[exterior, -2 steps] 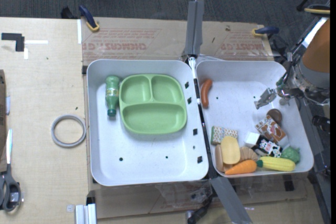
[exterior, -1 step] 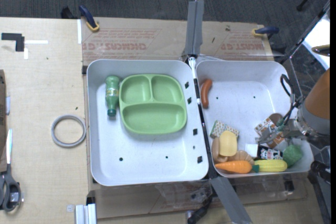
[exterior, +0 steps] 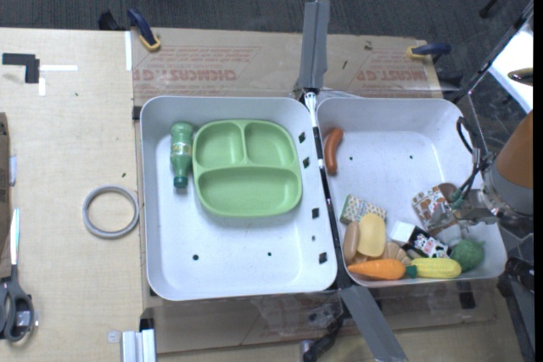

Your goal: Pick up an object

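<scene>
My gripper [exterior: 452, 214] reaches in from the right edge and hangs low over the right bin [exterior: 399, 140], at its right side. It is just beside a patterned packet [exterior: 429, 203]. Around it along the bin's front lie a black-and-white toy [exterior: 427, 246], a green broccoli piece [exterior: 467, 253], a yellow corn cob [exterior: 435, 269], an orange carrot [exterior: 377, 270], a pale bread piece [exterior: 371, 235], a white cube [exterior: 399, 231] and a checked wrapper [exterior: 361, 208]. A red sausage [exterior: 332, 150] lies alone at the bin's left wall.
The left bin [exterior: 229, 267] holds a green divided plate [exterior: 248, 167] and a green bottle [exterior: 181, 153] beside it. A tape ring [exterior: 110, 210] and scissors [exterior: 15, 305] lie on the bench at left. A grey bar [exterior: 314, 47] stands behind the bins.
</scene>
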Available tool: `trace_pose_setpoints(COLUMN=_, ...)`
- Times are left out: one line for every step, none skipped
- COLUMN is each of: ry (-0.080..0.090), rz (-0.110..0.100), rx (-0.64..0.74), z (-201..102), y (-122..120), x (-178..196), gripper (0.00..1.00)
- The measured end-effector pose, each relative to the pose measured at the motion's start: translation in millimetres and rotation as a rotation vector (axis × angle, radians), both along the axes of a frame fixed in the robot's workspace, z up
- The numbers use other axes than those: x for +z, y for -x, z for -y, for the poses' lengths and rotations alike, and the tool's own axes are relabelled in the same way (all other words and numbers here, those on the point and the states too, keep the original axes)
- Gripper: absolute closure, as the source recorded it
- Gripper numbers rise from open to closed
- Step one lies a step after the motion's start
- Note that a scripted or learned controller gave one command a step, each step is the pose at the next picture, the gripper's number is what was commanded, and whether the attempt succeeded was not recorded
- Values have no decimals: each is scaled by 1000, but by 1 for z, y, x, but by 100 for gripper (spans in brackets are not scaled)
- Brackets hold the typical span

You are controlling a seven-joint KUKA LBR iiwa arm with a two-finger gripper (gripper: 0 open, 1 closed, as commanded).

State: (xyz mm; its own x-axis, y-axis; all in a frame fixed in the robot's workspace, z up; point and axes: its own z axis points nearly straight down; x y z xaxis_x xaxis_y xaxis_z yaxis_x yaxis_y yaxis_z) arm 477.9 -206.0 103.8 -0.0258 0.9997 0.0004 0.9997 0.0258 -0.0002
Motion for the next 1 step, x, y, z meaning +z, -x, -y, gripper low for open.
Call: trace_pose_setpoints(ry=2, rz=-1, rx=-67, z=-65, y=0, x=127, gripper=100)
